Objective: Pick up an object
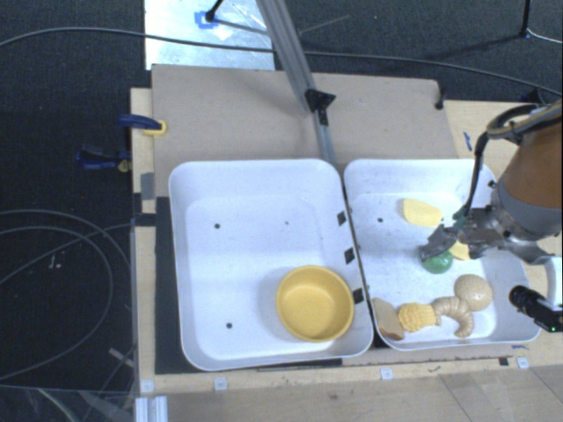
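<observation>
In the right bin point(378, 192) lie a yellow wedge-shaped piece point(421, 212), a small green ball point(437, 263), a beige mushroom-like toy point(469, 294) and a yellow corn-like toy point(411, 316). My gripper point(437, 246) reaches in from the right and hangs low right over the green ball, its dark fingers touching or nearly touching the ball's top. A small yellow bit point(459, 251) shows just beside the fingers. Whether the ball sits between the fingers I cannot tell.
A yellow bowl point(315, 301) rests in the left bin point(229, 227), near its front right corner. A grey pole point(295, 60) slants across the back of the bench. Blue clamps point(132, 126) grip the bench's left edge.
</observation>
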